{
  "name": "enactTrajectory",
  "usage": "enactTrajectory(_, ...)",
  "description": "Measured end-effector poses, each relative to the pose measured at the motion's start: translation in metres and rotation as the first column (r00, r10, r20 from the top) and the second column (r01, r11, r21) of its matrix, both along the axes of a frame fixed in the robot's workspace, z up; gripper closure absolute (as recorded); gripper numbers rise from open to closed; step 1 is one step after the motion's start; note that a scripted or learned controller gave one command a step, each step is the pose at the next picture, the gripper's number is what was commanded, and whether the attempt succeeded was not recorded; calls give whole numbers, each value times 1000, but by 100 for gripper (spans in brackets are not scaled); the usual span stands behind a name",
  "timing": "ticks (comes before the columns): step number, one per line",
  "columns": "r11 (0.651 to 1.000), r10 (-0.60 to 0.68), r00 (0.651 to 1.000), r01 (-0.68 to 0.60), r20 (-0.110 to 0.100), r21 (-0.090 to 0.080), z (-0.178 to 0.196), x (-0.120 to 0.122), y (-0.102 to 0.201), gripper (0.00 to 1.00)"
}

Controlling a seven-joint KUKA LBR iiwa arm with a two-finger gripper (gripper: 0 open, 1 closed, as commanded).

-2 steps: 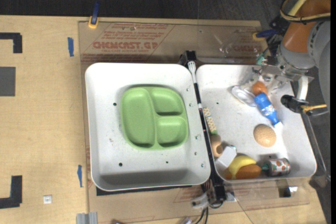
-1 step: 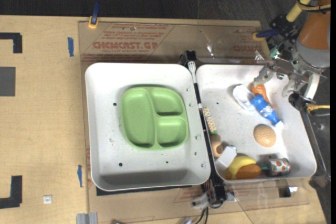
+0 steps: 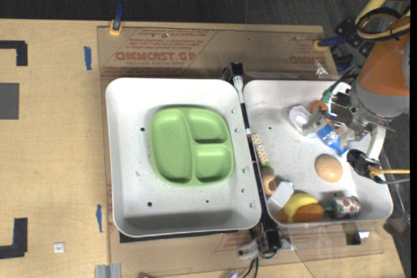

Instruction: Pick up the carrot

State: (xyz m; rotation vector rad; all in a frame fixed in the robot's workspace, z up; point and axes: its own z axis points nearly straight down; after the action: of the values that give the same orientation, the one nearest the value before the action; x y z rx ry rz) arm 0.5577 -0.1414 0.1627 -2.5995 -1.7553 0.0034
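Though it is partly tucked under a yellow fruit (image 3: 298, 202), I read the carrot (image 3: 311, 213) as the orange piece lying along the near wall of the right bin (image 3: 273, 97). It touches that fruit. A can (image 3: 344, 206) lies on its side just beside the carrot, toward the near right corner. A white block (image 3: 281, 191) sits on the other side, by the divider between the bins. A tan ball (image 3: 329, 168) rests farther up, apart from the carrot.

My gripper (image 3: 328, 116) hangs over the far right part of that bin, well away from the carrot. It is near a white cup (image 3: 298, 118) and a blue packet (image 3: 330, 137). I cannot tell whether it is released or clenched, and I see nothing held in it. A green plate (image 3: 192, 143) lies in the left bin (image 3: 130, 107).
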Motion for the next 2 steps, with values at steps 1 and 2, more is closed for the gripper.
enactTrajectory(1, 877, 480, 877, -480, 0, 4, -4, -47, 22, 0)
enactTrajectory(2, 874, 485, 874, -485, 11, -9, -56, -67, -6, 0)
